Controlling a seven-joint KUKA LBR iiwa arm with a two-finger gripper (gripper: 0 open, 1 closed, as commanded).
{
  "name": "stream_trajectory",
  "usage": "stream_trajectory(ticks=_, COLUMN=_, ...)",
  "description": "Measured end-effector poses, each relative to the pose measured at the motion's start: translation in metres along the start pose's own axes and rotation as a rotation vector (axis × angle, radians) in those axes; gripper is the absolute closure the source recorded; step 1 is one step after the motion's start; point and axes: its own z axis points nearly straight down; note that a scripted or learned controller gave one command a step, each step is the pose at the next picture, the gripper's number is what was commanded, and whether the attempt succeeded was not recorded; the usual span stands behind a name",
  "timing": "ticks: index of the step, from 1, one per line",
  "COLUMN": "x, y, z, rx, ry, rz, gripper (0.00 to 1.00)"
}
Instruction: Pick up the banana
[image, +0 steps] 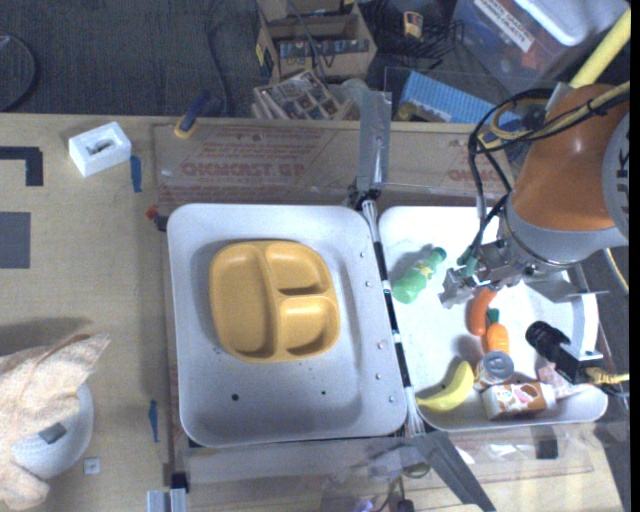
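Banana (449, 386) lay at lower edge of the right bin (430, 225), lower centre-right of frame. Hand (478, 272) hung above it, over the carrot (481, 310); cannot tell its grip state. Risk: a descent here would likely catch the carrot or the can (497, 368) touching the banana.

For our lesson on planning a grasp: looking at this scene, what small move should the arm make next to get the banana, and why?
Probably shift the hand toward the near-left corner of the right bin, to hover above the banana. The hand sits near the carrot, apart from the banana, which lies against the bin's front-left edge beside a small can.
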Motion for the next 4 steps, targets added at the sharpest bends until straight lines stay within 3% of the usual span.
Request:
stream_trajectory(ticks=1, x=0.000, y=0.000, z=0.000, rx=0.000, ry=0.000, rz=0.000, gripper=0.00)
stream_trajectory(ticks=2, x=-0.042, y=-0.045, z=0.061, rx=0.003, ry=0.002, rz=0.166, gripper=0.00)
stream_trajectory(ticks=3, x=-0.063, y=-0.051, z=0.154, rx=-0.011, ry=-0.003, rz=0.055, gripper=0.00)
stream_trajectory(ticks=4, x=-0.064, y=-0.052, z=0.146, rx=-0.009, ry=-0.003, rz=0.059, gripper=1.00)
